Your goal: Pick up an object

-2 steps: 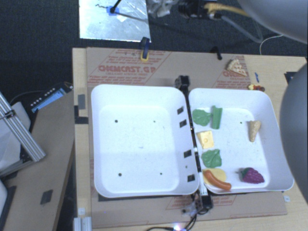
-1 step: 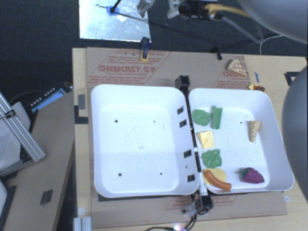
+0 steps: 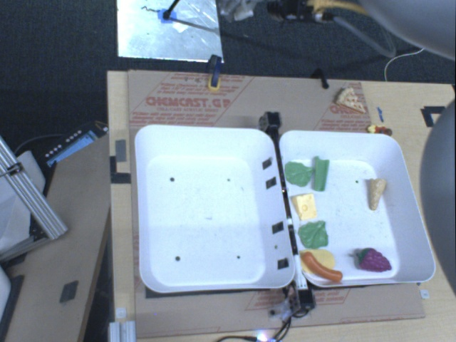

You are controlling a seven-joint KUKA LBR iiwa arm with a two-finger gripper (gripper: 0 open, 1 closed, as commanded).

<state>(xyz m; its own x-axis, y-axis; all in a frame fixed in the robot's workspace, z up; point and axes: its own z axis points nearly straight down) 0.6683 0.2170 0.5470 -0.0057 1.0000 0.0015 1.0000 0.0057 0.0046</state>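
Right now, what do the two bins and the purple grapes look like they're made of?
The bins look like thin moulded plastic: white, smooth, with rounded rims and a faint sheen. The purple grapes seem to be toy food, probably plastic or rubber: one bumpy lump in flat, even colour. The view is too coarse to tell which.

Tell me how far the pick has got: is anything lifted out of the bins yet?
Nothing looks picked yet. The purple grapes, hot dog, cheese slice and cone all lie in the right bin. The arm sits at the right edge, with no item visibly carried. The whole grasp and lift remain.
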